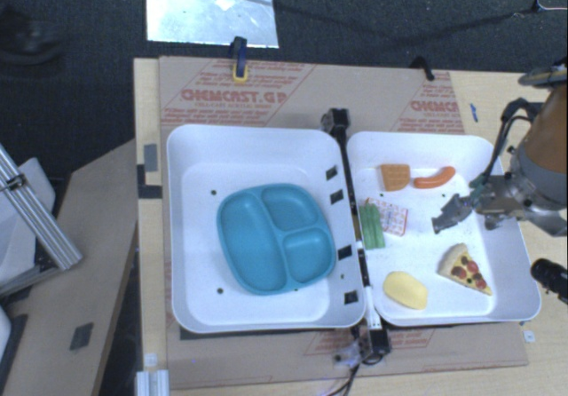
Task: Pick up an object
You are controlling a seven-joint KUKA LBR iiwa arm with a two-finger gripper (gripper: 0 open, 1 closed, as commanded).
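Nearest the camera, in the right bin (510, 301), a yellow lemon-like piece (406, 289) is seen by the front wall, with a pizza slice (465, 268) just to its right. Further back, a green strip (370, 226) is laid along the inner wall, touching a small red-printed card (391, 217). The hand (446, 217) is held over the middle of this bin, right of the card and apart from every item; nothing is pinched, and whether its fingers are spread cannot be told. Towards the rear, an orange wedge (395, 177) and a red sausage (434, 177) are found side by side. In the left bin (191, 234), a blue divided plate (273, 237) is carried. Both bins are borne by the cardboard-covered surface (293, 88).
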